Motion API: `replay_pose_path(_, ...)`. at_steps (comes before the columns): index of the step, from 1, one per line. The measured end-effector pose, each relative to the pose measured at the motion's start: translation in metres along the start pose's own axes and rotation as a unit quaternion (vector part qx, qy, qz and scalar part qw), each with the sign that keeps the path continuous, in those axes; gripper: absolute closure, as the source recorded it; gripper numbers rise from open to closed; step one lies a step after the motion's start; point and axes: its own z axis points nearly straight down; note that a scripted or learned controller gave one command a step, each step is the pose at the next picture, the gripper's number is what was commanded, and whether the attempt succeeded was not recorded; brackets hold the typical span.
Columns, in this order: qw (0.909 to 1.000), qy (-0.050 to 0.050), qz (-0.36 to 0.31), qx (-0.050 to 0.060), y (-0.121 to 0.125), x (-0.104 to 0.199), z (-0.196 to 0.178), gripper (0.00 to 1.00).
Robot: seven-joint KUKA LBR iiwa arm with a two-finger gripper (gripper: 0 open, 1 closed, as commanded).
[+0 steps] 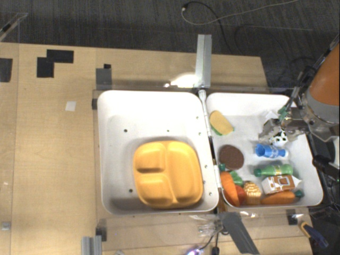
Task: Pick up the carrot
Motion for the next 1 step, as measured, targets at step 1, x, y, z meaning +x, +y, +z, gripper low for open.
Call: replay_pose_path(1, 0.9999, 0.000, 0.016, -0.006, 0.0203, 0.0281, 0.1285, 0.00)
